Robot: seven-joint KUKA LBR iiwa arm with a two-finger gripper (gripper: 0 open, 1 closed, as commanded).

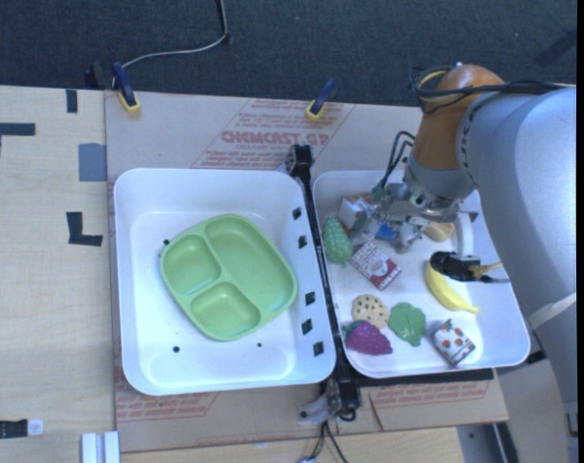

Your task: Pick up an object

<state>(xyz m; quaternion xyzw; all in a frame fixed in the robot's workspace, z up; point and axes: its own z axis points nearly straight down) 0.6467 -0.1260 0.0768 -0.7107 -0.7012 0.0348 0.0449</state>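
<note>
Down in the upper part of the right bin (pixel 512 340), right of frame centre: the gripper (pixel 396 222), low among small items, fingers hidden in the clutter, so open or shut cannot be told. Just under it, a red-and-white packet (pixel 376 265), tilted, nothing visibly clamped. Beside it to the left, against the bin's left wall, a green vegetable-like toy (pixel 336 241). Lower right of the gripper, a yellow banana (pixel 450 287) with a dark tip. Along the bin's bottom edge, left to right: purple grapes (pixel 368 338), a spotted cookie (pixel 369 308) just above them, a green leafy piece (pixel 406 321), a small red-and-white carton (pixel 454 342). Above all this, the grey arm (pixel 523 191) with its orange band (pixel 444 128), entering from the right edge.

In the left bin (pixel 137 345), centre of frame, a light green divided tray (pixel 228 276), three compartments, lying flat and turned at an angle.

Beneath both bins, brown cardboard (pixel 243 138) printed in red, held by blue-and-yellow clamps (pixel 125 92) at its top edge, on a pale wooden bench (pixel 36 297) with dark tape marks. Along the top of the frame, dark carpet (pixel 292 17) and a thin cable (pixel 214 8)
</note>
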